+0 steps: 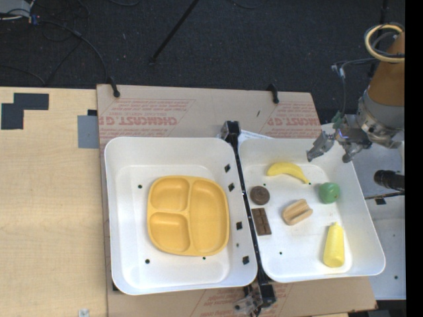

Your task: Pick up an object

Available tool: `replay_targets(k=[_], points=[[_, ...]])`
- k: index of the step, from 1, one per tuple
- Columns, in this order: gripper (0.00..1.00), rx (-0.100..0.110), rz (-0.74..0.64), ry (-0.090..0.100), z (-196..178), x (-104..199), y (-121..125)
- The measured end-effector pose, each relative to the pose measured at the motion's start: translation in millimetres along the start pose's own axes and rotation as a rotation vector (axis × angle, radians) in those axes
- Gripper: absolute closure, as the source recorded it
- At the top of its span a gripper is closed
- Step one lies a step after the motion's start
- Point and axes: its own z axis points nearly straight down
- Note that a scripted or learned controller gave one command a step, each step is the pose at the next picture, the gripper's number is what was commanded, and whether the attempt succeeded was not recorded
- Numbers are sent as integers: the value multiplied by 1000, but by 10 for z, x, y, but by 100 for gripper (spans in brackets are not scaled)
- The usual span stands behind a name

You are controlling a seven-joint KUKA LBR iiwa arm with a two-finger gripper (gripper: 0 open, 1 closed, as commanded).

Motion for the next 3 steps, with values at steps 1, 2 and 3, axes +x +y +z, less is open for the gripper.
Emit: replay_targets(k=[1, 2, 3], points=[[0, -13, -2, -2, -79, 3, 26], [0, -8, -2, -2, 380, 2, -41], [0, -7, -2, -1, 1025, -5, -56]])
